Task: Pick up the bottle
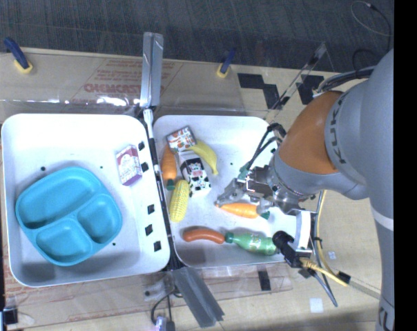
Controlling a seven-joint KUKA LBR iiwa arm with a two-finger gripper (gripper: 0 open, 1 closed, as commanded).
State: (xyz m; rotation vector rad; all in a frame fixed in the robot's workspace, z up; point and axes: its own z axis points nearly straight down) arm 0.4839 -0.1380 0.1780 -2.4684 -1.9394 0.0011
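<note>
A green bottle [253,242] lies on its side near the lower edge of the right bin [222,124], lower centre-right of the frame. It lies just below the end effector [230,193], apart from it, with an orange carrot [240,210] between them. Its long axis runs nearly level, left to right, tilting slightly downward at the right; the cap end points left, toward a sausage [203,236] just beside it. Whether the end effector is open or closed cannot be told.

A dark carpeted floor [195,9] is seen behind the table [70,74], which is covered with brown cardboard.
</note>
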